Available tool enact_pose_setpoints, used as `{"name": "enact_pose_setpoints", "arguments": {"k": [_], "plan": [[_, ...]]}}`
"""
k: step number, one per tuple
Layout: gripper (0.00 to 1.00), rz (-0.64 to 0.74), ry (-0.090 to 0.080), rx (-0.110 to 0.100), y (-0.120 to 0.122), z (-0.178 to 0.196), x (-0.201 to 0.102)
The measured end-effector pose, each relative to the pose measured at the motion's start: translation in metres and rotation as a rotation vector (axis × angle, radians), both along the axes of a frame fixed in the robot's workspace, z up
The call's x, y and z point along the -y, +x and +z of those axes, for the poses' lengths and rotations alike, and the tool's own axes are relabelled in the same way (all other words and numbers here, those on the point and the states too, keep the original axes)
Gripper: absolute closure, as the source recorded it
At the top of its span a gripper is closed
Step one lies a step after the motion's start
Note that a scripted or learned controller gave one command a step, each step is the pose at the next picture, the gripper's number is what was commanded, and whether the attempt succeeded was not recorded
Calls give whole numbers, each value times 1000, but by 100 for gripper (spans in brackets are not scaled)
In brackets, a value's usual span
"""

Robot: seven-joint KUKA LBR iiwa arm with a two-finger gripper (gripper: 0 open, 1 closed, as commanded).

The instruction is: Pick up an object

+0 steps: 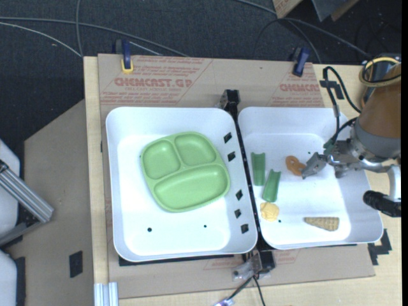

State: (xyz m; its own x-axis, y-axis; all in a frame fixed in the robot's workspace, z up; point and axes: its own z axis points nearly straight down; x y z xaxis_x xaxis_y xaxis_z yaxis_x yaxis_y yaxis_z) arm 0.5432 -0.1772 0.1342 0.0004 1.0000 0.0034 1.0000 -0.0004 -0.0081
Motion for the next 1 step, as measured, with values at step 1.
{"name": "enact_pose_setpoints", "arguments": {"k": [1], "plan": [[0, 0, 0, 2, -1, -53, -1]]}}
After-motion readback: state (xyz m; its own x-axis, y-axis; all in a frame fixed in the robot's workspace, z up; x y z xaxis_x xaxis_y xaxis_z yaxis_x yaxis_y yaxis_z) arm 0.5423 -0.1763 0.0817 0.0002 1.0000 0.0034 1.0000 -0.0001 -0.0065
